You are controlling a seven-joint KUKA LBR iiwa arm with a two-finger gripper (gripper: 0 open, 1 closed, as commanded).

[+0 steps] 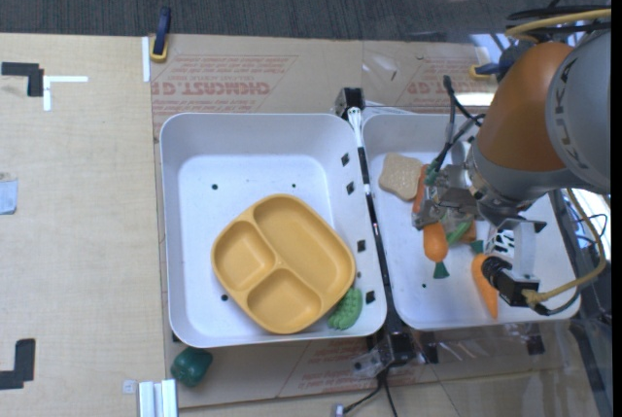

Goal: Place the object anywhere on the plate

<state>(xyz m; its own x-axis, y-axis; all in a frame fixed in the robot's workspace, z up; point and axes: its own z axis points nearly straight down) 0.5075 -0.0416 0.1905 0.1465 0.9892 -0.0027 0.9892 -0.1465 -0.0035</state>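
**Arm low over right bin, plate waiting in left**

Nearest the lens, the grey arm's orange-banded wrist hangs over the right white bin. Its two-finger gripper sits just above a small orange toy carrot, long axis roughly upright in view; grip state unclear. The yellow three-compartment plastic plate lies well leftward, in the left white bin.

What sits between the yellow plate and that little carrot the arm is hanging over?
In the camera view, between the plate and the carrot run the two bins' adjoining walls, then bare white bin floor.
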